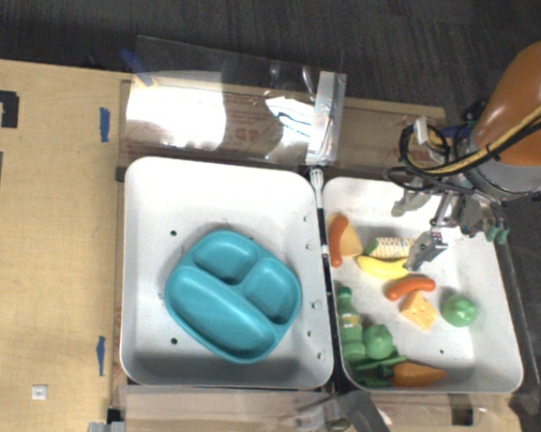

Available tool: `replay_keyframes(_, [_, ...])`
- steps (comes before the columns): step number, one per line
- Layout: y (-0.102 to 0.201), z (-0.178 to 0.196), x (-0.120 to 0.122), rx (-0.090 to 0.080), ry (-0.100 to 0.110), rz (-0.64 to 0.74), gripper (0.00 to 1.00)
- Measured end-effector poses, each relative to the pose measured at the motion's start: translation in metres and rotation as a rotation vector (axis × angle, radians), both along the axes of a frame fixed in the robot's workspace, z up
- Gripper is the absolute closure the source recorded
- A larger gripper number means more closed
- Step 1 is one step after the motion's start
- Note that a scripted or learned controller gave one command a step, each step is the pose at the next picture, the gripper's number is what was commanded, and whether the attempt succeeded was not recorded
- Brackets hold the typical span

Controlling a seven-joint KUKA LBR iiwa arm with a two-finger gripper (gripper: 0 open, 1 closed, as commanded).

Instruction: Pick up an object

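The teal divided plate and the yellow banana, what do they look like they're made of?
The teal divided plate looks like moulded plastic with a matte to soft-sheen finish: uniform colour, rounded compartment ridges, faint highlights. The yellow banana is probably a plastic toy: flat, even colour and a smooth surface, though it is too small to be sure.

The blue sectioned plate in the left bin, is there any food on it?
Empty. The blue plate shows three bare compartments; the toy foods lie in the right bin.
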State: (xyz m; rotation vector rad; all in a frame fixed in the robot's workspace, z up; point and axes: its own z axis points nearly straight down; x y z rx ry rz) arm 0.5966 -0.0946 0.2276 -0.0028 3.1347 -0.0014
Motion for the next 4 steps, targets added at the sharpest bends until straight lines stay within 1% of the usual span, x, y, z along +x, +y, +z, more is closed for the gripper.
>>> replay_keyframes(1, [-0.023, -0.113, -0.011, 0.001, -0.006, -0.102, 0.0])
replay_keyframes(2, [-0.02, -0.138, -0.044, 0.002, -0.008, -0.155, 0.0])
replay_keyframes(3, [0.0, -0.138, -0.048, -0.002, -0.01, -0.027, 0.0])
replay_keyframes(4, [0.0, -0.137, -0.06, -0.002, -0.011, 0.046, 0.0])
